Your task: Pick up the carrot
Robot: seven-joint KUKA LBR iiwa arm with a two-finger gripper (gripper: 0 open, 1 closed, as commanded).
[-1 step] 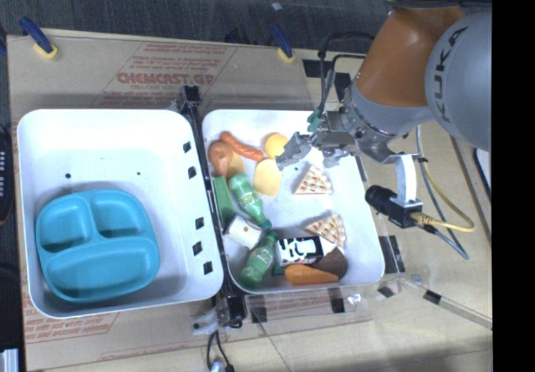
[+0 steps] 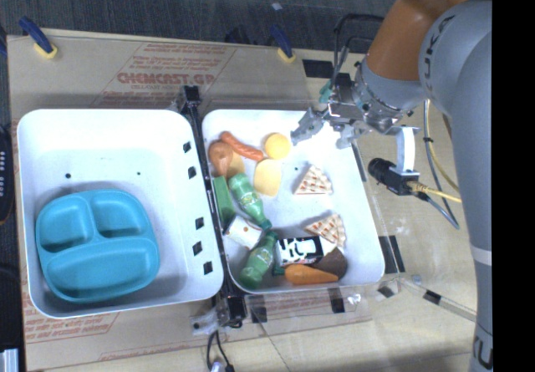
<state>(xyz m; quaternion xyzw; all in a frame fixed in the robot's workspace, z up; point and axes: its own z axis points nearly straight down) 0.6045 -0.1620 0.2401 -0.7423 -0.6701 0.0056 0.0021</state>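
Nearest the lens, the carrot (image 2: 311,275) lies flat at the right bin's (image 2: 365,210) front wall beside a dark piece (image 2: 333,262), so my pincer (image 2: 322,129), fingers apart and empty over the far rim, should descend vertically astride its exposed middle.

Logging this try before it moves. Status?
Tool over right bin's far edge. Carrot at near wall, untouched. Bottle and carton crowd it.
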